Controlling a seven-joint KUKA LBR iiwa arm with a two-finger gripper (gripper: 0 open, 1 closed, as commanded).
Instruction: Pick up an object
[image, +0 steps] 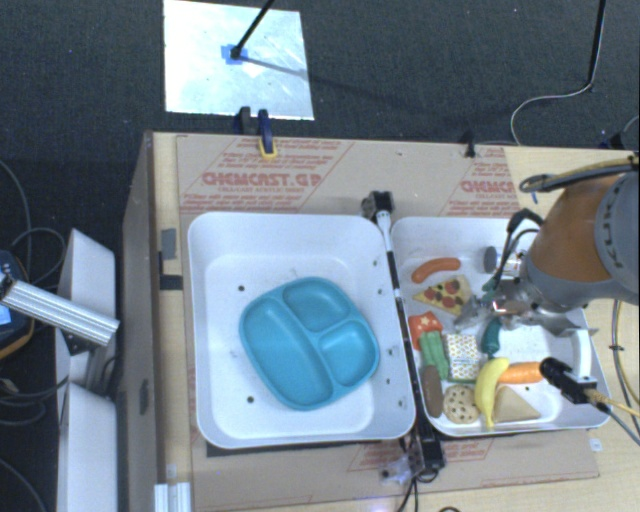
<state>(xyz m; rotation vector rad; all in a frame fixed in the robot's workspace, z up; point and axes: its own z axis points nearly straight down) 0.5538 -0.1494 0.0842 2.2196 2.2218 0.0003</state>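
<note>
Cardboard-topped bench with two white bins; arm low over the right bin.
The gripper sits among the toy food beside the pizza slice; its grip cannot be made out; banana, carrot and sausage lie loose; nothing looks lifted yet, so the pick remains to do; a blue divided plate fills the left bin.

Red "CHEMCAST GP" print repeated on the brown protective sheet covering the bench, partly cut off at right

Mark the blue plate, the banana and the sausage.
blue plate (300, 352): camera view, on its large left compartment.
banana (488, 383): camera view, on the middle of its curve.
sausage (436, 268): camera view, on its middle.
</note>
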